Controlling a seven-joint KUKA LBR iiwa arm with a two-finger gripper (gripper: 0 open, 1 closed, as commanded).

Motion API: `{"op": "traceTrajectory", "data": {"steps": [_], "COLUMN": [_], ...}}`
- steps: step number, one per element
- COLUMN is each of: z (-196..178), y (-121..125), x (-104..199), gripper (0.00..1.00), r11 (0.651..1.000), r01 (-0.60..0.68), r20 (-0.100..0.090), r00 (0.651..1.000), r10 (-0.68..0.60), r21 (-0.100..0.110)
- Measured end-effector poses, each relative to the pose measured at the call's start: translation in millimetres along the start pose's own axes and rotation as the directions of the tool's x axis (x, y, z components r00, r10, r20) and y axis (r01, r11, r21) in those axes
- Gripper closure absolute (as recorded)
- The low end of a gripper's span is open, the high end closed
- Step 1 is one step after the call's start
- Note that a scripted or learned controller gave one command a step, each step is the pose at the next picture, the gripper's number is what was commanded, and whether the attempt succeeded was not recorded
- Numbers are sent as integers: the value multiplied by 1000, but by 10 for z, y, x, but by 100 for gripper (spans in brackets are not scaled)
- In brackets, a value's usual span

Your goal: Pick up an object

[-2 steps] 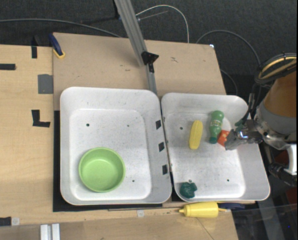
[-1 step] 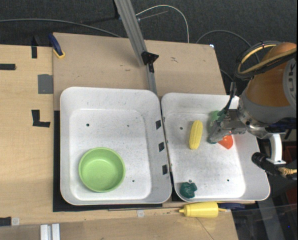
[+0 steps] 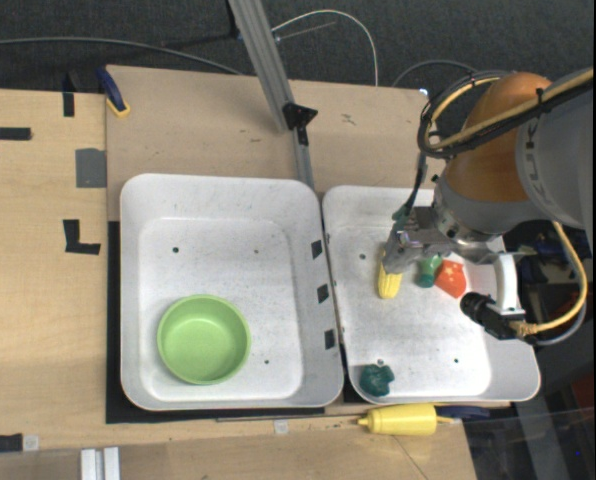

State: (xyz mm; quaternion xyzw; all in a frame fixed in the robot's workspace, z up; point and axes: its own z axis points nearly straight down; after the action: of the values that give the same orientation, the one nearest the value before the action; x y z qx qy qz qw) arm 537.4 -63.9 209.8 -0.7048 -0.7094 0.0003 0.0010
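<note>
- Table: tan, with black tape marks and a grey patch along the left side.
- Metal pole: slants down from the top edge to the gap between the bins.
- Blue-and-yellow clip: at the board's far-left corner.
- Thin cables: loop over dark floor.

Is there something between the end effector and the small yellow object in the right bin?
Nothing visible. The end effector is directly above the small yellow corn-shaped toy in the right white bin. A green and orange toy piece lies beside it, on its right, not between.
</note>
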Motion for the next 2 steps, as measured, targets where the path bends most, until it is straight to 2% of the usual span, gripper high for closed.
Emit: {"op": "traceTrajectory", "data": {"steps": [2], "z": [71], "y": [447], "x": [1042], "gripper": [100], "r11": [1000], "r01": [1], "r20": [0], "r00": [1000], "r10": [-1], "r21": [-1]}}
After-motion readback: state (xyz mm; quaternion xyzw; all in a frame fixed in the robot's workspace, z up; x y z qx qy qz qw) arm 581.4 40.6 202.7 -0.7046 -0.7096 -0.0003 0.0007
